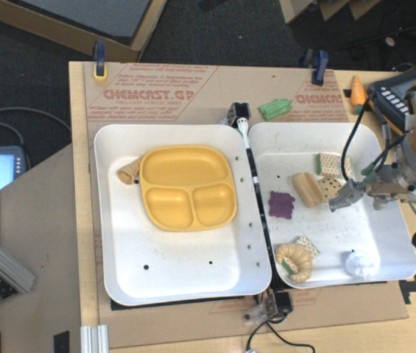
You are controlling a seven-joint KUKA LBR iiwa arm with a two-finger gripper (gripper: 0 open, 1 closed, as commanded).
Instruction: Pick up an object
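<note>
The pincer (342, 199) hangs low over the right bin (384, 267), reaching in from the right; its grey fingers point left, but whether they are spread or pressed together I cannot tell, and nothing shows between them. Just left of its tip lies a tan block (308, 189), smooth and rounded at the corners, tilted; beside that, a cream piece with dark dots (330, 183). A purple scrap (280, 205), ragged-edged and flat, rests near the bin's left wall; a pale ridged, shrimp-like toy (295, 260) sits at the front left corner; a small white ball (357, 264) lies near the front right. The left bin (119, 263) bears a yellow tray (188, 186) with three compartments; a tan shell-like bit (128, 172) touches its left edge. A green piece (275, 109) lies on the bench (163, 94) behind the bins.
</note>
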